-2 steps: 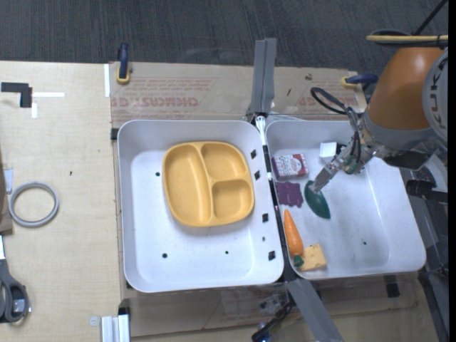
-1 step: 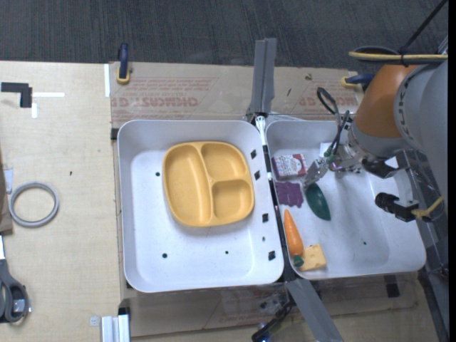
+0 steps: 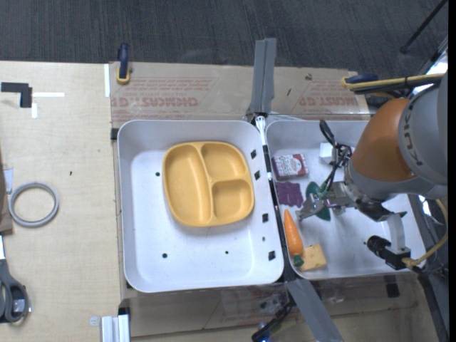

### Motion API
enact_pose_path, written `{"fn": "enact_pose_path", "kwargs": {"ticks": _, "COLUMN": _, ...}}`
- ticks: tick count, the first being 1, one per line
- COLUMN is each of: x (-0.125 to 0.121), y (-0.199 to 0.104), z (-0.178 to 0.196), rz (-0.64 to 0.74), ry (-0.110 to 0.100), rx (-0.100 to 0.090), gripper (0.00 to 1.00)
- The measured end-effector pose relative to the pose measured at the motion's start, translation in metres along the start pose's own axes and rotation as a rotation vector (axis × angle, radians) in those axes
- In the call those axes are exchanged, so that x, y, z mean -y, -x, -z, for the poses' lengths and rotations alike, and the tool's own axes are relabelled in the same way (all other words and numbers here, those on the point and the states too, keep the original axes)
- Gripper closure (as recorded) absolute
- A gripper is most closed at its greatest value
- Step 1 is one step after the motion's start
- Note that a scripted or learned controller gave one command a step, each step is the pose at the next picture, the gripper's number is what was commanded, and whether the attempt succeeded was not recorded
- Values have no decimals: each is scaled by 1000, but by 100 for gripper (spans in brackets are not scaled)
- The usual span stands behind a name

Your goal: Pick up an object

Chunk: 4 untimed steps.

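Low in the right bin (image 3: 356, 262), near its middle: claw (image 3: 314, 209), slung under the grey arm (image 3: 420, 148) with its orange band. Apart or together, cannot tell; too small and dark against the clutter. Nothing seen clamped in it.

Touching or just beside the claw tip: small green piece (image 3: 314, 191), probably the thing aimed at. Likely light, stiff toy plastic, smooth and apt to skid on the white floor. Shape and long axis too blurred to read, so heading unclear.

Just left of it, along the bin's left wall, from far to near: red-and-white packet (image 3: 290, 164), flat purple piece (image 3: 288, 192), orange carrot (image 3: 291, 232), yellow block (image 3: 314, 257).

Easier pick, by judgement: the carrot. Long axis running far to near, almost parallel with the wall, the narrower end seemingly far. Probably light, hard and rounded, so prone to roll or squirt out of a pinch. Best taken across the thick middle, claw closing left to right, square to the axis. Little room on the wall side.

Packet likely soft and crinkly; block likely spongy, forgiving to a squeeze.

In the left bin (image 3: 142, 262): yellow divided plate (image 3: 209, 184), well apart from the claw. On the worktop (image 3: 57, 276), far left: grey ring (image 3: 12, 204).
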State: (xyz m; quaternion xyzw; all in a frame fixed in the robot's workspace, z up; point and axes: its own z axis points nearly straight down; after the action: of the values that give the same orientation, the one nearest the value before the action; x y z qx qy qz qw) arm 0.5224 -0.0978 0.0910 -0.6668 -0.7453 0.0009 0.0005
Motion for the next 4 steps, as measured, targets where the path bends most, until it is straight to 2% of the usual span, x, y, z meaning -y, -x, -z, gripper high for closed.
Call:
{"fn": "enact_pose_path", "kwargs": {"ticks": 1, "x": 0, "y": 1, "z": 9, "rz": 0, "ry": -2, "rx": 0, "gripper": 100}}
{"fn": "enact_pose_path", "kwargs": {"ticks": 2, "x": 8, "y": -25, "z": 100, "rz": 204, "ry": 1, "rx": 1, "gripper": 100}}
{"fn": "enact_pose_path", "kwargs": {"ticks": 3, "x": 17, "y": 65, "z": 6, "rz": 338, "ry": -1, "rx": 0, "gripper": 100}}
{"fn": "enact_pose_path", "kwargs": {"ticks": 4, "x": 16, "y": 64, "z": 6, "rz": 337, "ry": 0, "rx": -1, "gripper": 0}}
